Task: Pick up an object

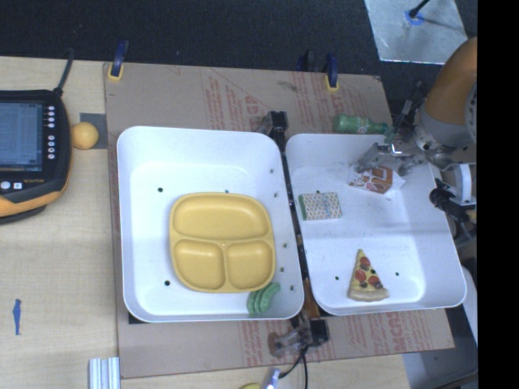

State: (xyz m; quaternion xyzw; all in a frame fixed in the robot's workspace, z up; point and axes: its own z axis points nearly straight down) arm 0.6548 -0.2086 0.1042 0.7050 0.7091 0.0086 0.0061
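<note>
A small flat packet (372, 179), printed in red and white, lies in the far right part of the right bin (422, 241), and the gripper (388, 154) sits right over its upper edge, close enough that the two seem to touch, though whether it has any hold on the packet cannot be told from this angle. The arm (446, 108), grey with an orange band, reaches in from the right above that corner. Nearer the bin's left wall lies a small square sponge-like pad (320, 207), green-edged with a speckled top, and toward the front lies a toy pizza slice (366, 278), well apart from both. In the left bin (142, 217) a yellow divided plate (221, 241) rests in the middle, with a green toy (263, 298) just beside its front right corner. A green bottle (359, 124) lies on the cardboard behind the right bin. At the bench's left edge sit a handheld control pendant (28, 152) and a yellow ball (84, 135)
</note>
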